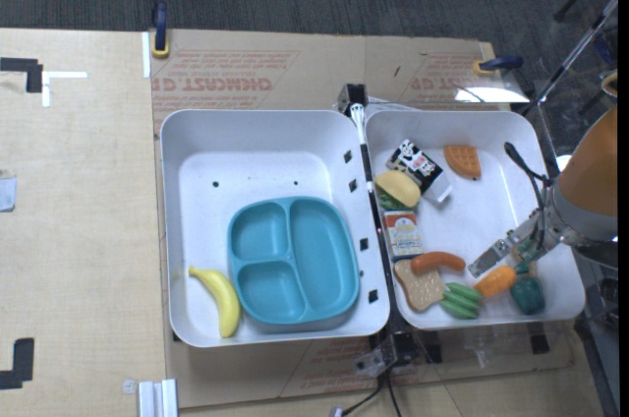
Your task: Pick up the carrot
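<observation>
The gripper (503,253) hangs low over the right bin (491,125), near its front right corner, with the grey arm (590,189) reaching in from the right. Whether it is released or clenched cannot be told at this slant; nothing shows plainly between its tips. The carrot (494,281), a short orange piece, lies just below and beside the gripper's tip, close enough that touch cannot be ruled in or out.

Crowding the carrot: a dark green vegetable (528,296) just to its right, a green pea pod (460,300) to its left, and a slice of bread (420,285) beyond that. A sausage (438,261) lies above the bread. Farther back in the same bin sit a small carton (403,232), a burger (397,188), a black-and-white packet (417,163) and an orange waffle-like piece (462,160).

The left bin (197,149) holds a teal divided plate (293,260) and a banana (220,298) beside it.
</observation>
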`<state>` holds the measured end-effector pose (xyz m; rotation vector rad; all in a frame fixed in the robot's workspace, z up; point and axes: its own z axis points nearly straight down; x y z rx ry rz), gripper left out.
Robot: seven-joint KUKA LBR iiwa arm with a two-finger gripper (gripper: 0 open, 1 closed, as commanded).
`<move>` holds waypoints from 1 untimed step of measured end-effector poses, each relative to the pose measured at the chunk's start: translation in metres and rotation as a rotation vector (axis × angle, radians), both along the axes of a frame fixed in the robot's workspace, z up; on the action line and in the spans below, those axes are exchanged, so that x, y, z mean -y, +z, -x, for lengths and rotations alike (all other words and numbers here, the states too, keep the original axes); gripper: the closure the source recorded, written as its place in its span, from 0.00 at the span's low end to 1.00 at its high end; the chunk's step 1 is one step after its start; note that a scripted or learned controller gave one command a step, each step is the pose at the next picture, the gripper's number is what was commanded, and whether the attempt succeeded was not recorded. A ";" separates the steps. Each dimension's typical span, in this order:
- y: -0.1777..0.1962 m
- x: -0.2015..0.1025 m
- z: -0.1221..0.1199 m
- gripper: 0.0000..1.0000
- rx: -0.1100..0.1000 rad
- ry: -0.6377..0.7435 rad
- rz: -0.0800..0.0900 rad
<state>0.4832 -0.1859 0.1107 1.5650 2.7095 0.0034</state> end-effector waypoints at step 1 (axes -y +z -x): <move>0.009 0.001 -0.002 1.00 0.006 0.000 0.002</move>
